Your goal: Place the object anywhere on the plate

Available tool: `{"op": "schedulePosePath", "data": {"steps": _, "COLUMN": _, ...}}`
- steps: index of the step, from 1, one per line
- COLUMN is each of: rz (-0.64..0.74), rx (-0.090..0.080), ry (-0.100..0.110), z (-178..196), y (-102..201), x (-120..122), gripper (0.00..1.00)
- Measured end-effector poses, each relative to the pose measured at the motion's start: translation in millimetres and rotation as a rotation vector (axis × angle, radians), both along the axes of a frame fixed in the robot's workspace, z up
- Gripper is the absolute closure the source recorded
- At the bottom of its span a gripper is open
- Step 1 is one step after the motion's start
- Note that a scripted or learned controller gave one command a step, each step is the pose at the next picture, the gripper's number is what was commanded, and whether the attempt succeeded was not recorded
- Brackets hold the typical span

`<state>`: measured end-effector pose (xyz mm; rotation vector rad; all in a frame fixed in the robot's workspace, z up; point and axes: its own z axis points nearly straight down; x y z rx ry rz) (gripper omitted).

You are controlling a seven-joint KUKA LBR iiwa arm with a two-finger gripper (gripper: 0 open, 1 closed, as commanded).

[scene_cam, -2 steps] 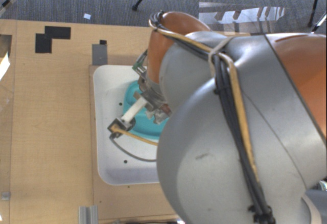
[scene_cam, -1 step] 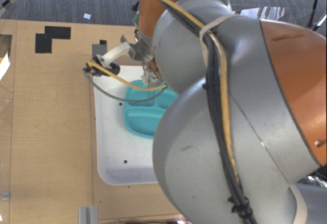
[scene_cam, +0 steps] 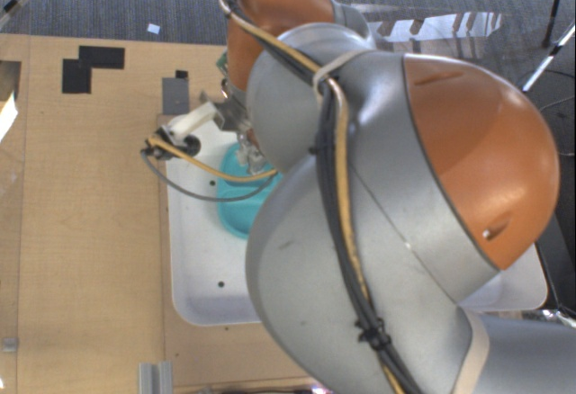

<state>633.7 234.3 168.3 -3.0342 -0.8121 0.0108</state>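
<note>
A turquoise plate (scene_cam: pixel 236 203) lies in the white bin (scene_cam: pixel 193 239), and the arm hides its right part. The grey and orange arm reaches in from the right and covers most of the view. Its wrist end sits right over the plate's upper edge, where the gripper (scene_cam: pixel 245 149) points down at the plate. The arm's bulk hides the fingertips. No object shows on the visible part of the plate.
A white cable fitting (scene_cam: pixel 184 129) with yellow and grey cables loops over the bin's upper left corner. Wooden bench (scene_cam: pixel 85 221) lies to the left, with black squares (scene_cam: pixel 90 67) marked at its far side. The arm covers the bin's right side.
</note>
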Motion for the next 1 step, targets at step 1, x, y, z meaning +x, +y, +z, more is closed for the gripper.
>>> {"op": "schedulePosePath", "data": {"steps": 1, "rz": 0.006, "rx": 0.004, "ry": -0.009, "z": 16.3, "y": 1.8, "x": 2.5, "gripper": 1.0}}
